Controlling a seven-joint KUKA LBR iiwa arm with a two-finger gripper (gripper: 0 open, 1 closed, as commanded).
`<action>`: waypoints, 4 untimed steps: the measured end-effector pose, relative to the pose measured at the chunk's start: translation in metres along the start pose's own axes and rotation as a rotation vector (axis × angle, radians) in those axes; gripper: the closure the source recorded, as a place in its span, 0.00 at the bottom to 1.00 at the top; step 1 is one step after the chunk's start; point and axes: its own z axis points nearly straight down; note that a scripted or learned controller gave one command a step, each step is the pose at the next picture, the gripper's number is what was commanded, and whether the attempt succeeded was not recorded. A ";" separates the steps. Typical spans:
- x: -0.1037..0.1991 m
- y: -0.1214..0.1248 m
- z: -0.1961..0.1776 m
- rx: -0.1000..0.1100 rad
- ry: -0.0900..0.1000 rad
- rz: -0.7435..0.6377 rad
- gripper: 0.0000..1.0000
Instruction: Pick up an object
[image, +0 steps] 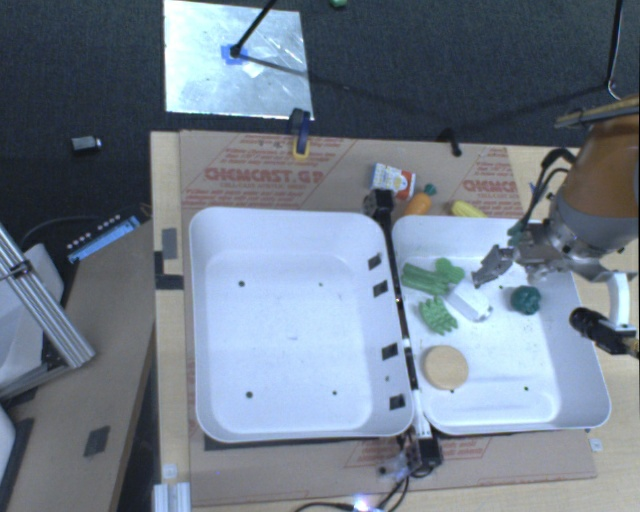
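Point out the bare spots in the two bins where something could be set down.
The left white bin offers bare floor wall to wall. In the right white bin, room lies along the near wall, right of the tan round disc. Its far half is crowded: green ridged pieces, dark green ball, end effector.

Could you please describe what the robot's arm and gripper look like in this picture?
The arm is bulky and rounded, with a broad orange band above a grey wrist section. Thin dark cables loop along its left side. The gripper is a small metallic grey assembly ending in two slim fingers. A black cylindrical part sticks out below the wrist.
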 end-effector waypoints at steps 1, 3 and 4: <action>0.000 0.001 -0.011 -0.004 0.000 -0.002 1.00; 0.022 0.089 -0.199 -0.007 -0.001 -0.005 1.00; 0.024 0.021 -0.180 0.003 0.001 0.003 1.00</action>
